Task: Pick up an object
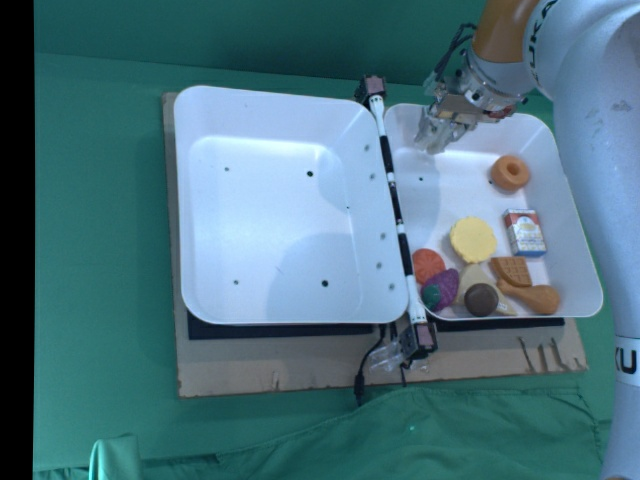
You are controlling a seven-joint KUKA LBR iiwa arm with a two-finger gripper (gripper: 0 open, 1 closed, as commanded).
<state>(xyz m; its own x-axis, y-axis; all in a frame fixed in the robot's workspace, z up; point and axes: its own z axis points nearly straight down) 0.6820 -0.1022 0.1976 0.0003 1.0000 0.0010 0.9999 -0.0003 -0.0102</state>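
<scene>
My gripper (437, 138) hangs over the far left corner of the right bin (575, 218), fingers pointing down, with nothing visible between them. The objects lie apart from it toward the near side: an orange doughnut (510, 172), a red and white small box (524, 233), a yellow round biscuit (473, 239), a brown waffle (511, 270), a chicken drumstick (532, 296), a dark brown ball (481, 299), a purple fruit (440, 290) and a red oval piece (428, 264).
The left bin (270, 218) sits beside the right one, divided by a black and white rail (393, 198). Both rest on a cardboard sheet (300, 373) over green cloth. The arm (600, 118) runs down the right side.
</scene>
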